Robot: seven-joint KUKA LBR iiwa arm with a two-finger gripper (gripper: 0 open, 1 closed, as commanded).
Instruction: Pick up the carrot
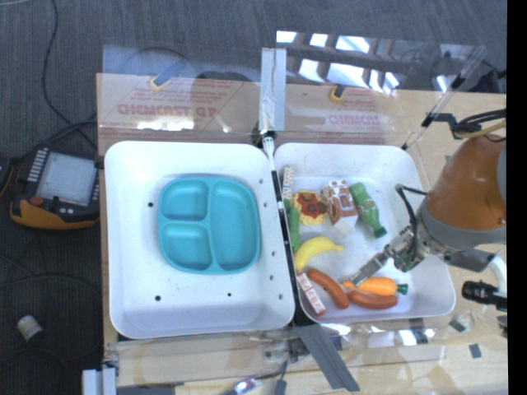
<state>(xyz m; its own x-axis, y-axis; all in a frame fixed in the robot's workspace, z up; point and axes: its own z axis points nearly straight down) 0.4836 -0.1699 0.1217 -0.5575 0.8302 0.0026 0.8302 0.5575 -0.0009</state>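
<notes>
Dark grey carpet floor (165,15), black cables (49,48), wooden bench (478,105), clear plastic panels (362,64)

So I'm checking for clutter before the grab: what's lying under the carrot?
The carrot rests partly on a red sausage near the right bin's front wall. Another sausage lies beside it. What is beneath the carrot's middle is covered.

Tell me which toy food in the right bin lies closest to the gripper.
The carrot, orange with a green stub, lies nearest the gripper, just below its tip. The banana, the sausages and the green bottle lie farther off.
</notes>
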